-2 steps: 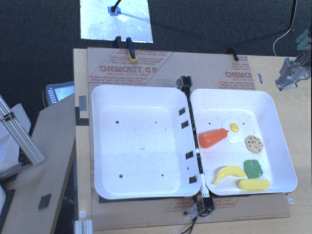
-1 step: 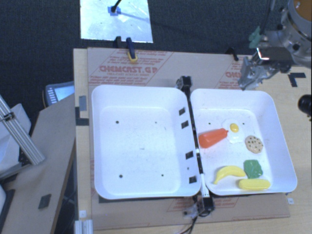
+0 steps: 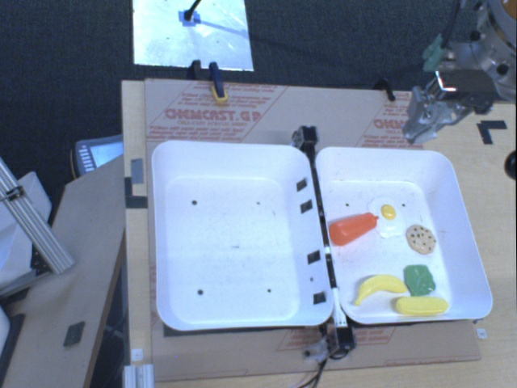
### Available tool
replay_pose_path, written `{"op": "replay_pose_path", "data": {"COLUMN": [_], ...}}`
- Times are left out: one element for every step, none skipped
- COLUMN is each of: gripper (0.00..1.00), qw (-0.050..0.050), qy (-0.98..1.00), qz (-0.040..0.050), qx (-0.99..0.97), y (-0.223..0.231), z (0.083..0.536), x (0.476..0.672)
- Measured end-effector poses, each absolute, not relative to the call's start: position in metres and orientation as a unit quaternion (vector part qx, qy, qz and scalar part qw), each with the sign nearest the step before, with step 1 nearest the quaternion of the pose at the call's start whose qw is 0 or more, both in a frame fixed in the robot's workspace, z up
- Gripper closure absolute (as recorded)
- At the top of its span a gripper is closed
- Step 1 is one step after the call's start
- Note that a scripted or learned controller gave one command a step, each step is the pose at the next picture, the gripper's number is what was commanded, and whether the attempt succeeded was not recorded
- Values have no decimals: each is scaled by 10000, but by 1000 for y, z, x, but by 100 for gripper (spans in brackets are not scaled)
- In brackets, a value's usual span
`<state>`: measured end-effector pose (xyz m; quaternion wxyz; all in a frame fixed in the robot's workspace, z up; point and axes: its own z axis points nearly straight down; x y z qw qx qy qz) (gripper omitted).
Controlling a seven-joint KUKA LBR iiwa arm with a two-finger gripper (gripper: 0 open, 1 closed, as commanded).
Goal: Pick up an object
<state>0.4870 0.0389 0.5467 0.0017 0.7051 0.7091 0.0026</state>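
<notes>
"Six toys sit in the right bin (image 3: 457, 186): a carrot (image 3: 352, 229), an egg (image 3: 388, 213), a cookie (image 3: 420, 238), a banana (image 3: 380, 286), a green piece (image 3: 419, 279) and a yellow piece (image 3: 421, 305)."

"What could go wrong?"

"They lie close together, so I think the gripper (image 3: 423, 125) could bump one toy while it grabs another, or slip off a round one."

"Where is the gripper?"

"Up high, past the far edge of that bin, pointing down. It holds nothing. Open or closed, I cannot tell."

The left bin (image 3: 230, 233) offers open floor. In the right bin (image 3: 440, 168), toys crowd the near half: carrot (image 3: 353, 229), egg (image 3: 388, 215), cookie (image 3: 420, 238), banana (image 3: 380, 287).
</notes>
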Motion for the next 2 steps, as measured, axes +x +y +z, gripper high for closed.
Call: {"op": "replay_pose_path", "data": {"gripper": [100,100], "qw": [-2,14], "qy": [7096,7096], "qz": [0,32], "qx": [7046,7046], "y": [81,124], "z": [497,537], "x": [487,501]}}
